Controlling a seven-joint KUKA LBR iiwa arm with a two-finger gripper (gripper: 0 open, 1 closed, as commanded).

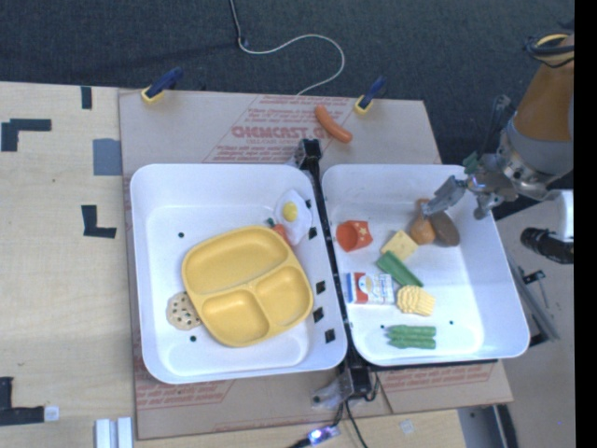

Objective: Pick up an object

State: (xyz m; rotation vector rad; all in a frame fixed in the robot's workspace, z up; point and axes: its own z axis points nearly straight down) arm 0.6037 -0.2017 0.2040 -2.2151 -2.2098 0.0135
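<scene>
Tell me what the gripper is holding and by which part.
Cannot be told: the gripper hangs just over the brown potato-like toy.

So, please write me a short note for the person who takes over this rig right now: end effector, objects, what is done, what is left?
End effector: low over the right bin's far side, fingers around the brown potato-like toy; whether it grips is unclear.
Right bin: red piece, cheese wedge, cucumber, milk carton, corn, green beans.
Left bin: yellow divided plate, cookie, fried egg.
Done: nothing lifted yet.
Left: grasp and lift one object.
</scene>
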